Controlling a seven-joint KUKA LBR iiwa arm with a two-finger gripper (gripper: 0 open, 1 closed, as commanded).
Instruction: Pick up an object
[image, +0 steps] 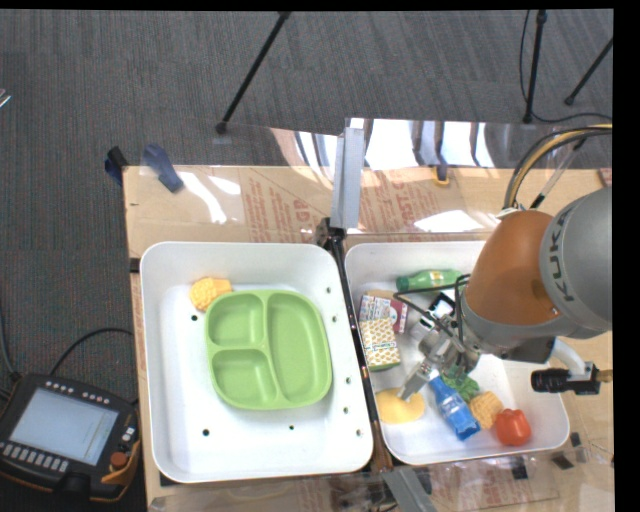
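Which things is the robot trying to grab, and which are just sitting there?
For the job:
gripper, low in the right bin
yellow piece under it
blue packet
red toy
green bottle
checked box

Just sitting there:
green divided plate in the left bin
yellow corn toy beside it
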